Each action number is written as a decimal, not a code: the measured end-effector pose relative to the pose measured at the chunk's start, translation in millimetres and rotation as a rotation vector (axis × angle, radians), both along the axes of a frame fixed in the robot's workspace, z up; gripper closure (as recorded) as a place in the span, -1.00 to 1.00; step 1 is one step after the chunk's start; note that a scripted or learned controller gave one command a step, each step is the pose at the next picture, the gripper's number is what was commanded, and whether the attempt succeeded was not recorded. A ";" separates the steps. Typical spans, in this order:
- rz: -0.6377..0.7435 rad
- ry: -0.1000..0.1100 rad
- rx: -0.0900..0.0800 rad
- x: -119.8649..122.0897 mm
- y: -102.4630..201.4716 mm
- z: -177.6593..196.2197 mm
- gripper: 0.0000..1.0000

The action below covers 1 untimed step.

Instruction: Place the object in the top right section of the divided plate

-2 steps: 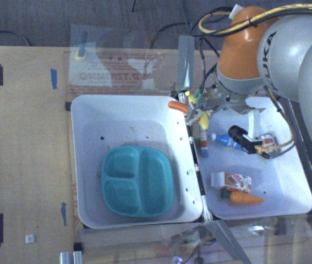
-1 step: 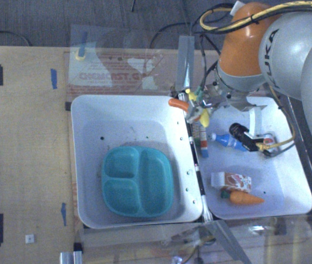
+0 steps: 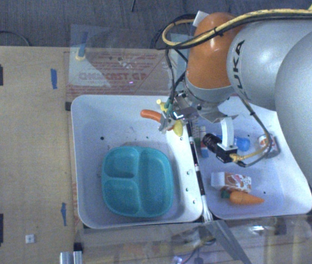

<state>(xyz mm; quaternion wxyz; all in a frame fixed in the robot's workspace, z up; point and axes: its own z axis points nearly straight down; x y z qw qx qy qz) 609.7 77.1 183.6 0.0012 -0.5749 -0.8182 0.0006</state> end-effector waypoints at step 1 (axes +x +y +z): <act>-0.002 0.001 0.000 -14.9 34.6 5.4 1.00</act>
